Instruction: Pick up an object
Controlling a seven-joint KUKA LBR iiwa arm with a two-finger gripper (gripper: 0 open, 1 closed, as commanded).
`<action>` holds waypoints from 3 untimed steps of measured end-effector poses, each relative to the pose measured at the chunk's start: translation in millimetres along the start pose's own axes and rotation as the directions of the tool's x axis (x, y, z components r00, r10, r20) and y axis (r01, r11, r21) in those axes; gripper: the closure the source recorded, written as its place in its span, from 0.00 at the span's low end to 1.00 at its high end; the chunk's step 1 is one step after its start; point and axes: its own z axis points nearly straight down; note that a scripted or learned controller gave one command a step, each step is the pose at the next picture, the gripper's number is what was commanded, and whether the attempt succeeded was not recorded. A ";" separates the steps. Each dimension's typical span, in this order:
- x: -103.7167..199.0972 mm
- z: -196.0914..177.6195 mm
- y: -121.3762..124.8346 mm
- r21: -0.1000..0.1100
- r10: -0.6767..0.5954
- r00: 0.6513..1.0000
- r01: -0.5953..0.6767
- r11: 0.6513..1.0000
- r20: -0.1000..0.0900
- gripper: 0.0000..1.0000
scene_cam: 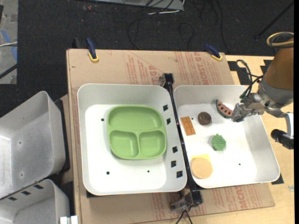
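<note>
Jaws (237, 114), state unclear, sit by the watermelon slice (224, 109) at right; it could slide off toward the bin wall (212, 88).

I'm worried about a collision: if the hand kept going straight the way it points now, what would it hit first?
Probably the watermelon slice, just ahead of the hand, which points left across the right bin. Height is unclear from above, so it might pass over.

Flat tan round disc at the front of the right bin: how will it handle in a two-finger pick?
The flat tan round disc lies low on the right white bin floor, so fingers probably get little edge to pinch. It looks thin and light, likely to slide when pushed. Lying flat, it seems unlikely to roll.
</note>
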 end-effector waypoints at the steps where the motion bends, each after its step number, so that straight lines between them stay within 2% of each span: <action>1: -7.6 -53.9 -5.8 0.000 0.004 1.000 -0.004 1.000 0.000 1.00; 2: -7.7 -68.5 -4.8 0.003 0.001 1.000 -0.001 1.000 -0.001 1.00; 3: 39.6 -77.3 -4.1 0.005 -0.004 1.000 0.004 1.000 -0.004 1.00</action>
